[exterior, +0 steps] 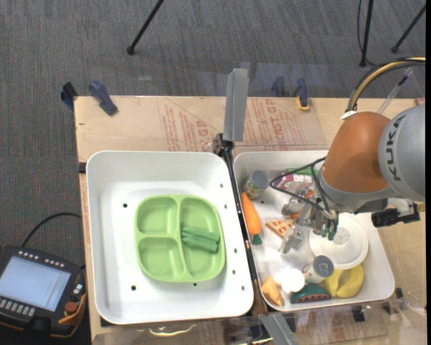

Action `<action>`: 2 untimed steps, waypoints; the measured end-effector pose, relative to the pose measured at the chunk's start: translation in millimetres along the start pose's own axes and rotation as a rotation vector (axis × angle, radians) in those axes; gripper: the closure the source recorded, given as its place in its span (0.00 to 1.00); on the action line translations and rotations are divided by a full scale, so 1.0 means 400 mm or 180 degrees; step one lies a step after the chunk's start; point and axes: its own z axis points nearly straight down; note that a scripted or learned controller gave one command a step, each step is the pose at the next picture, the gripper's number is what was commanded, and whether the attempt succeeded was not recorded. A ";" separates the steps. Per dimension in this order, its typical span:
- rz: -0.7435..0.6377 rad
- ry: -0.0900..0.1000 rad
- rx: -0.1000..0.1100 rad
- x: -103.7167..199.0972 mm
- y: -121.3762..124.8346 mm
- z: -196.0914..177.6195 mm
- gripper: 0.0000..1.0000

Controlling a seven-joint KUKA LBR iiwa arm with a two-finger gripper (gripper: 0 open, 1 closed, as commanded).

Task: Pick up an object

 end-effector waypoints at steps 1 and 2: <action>-0.0087 -0.0004 -0.0007 -0.012 0.108 -0.001 0.00; 0.0291 -0.0002 0.0003 0.022 -0.089 -0.001 0.00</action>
